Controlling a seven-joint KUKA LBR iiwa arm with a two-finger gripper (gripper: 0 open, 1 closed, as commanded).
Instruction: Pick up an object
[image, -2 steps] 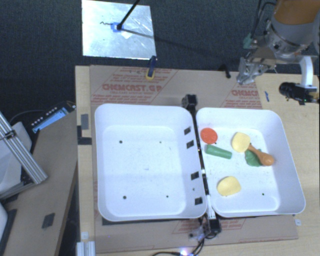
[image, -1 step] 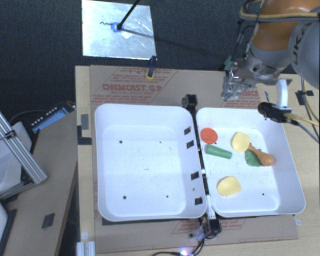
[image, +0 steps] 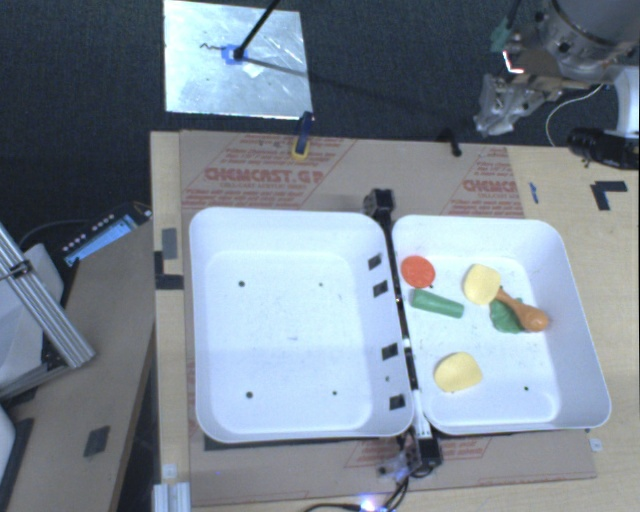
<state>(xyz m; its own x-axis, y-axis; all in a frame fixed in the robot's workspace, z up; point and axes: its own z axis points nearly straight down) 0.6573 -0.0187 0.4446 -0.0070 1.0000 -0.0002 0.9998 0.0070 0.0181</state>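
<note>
Where the right bin (image: 570, 300) lies, green cylinder (image: 437, 302) lengthwise left-right.

arm (image: 590, 30): cut off by top edge | gripper (image: 497, 112): blurred

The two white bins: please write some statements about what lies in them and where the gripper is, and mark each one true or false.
1. The red round piece lies in the right bin. True.
2. The gripper is down inside the right bin. False: it is above the top right of the bench, outside both bins.
3. The green cylinder lies just below the red round piece. True.
4. Both yellow pieces lie in the left bin. False: the upper yellow piece and the lower yellow piece are in the right bin.
5. The gripper holds the green cylinder. False: the cylinder lies on the bin floor.
</note>
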